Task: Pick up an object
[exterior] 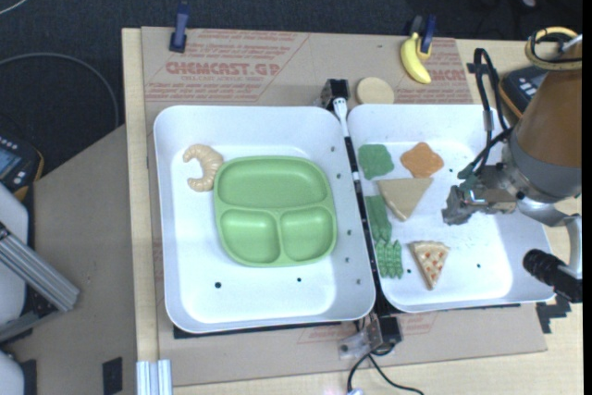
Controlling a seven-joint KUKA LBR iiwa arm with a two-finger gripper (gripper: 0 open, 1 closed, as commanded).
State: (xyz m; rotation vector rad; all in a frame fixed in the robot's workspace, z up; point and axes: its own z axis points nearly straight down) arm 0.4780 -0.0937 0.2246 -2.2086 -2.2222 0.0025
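Camera view. Two white bins side by side on the tabletop (277,60). Left bin (185,273) holds a green divided tray (275,210), with a croissant (203,166) touching its upper-left corner.

Right bin (472,277) carries the pickable clutter: a green leaf piece (375,160), an orange piece (422,160), a tan wedge (403,196), a pizza slice (430,262), and a green strip (377,216) with a green bean cluster (389,257) along the bin's left wall. All lie flat and mostly apart, which leaves room to come down around any single one.

Tool (460,204) sits low over bare bin floor, just right of the tan wedge and above the pizza slice. Nothing is seen between its jaws. Whether they are spread or closed I cannot tell; the tip is dark and small.

Judgement: pick not yet made; wedge is the nearest candidate.

Outside the bins: a banana (415,60) and a tan disc (375,92) on the tabletop, beyond the rim.
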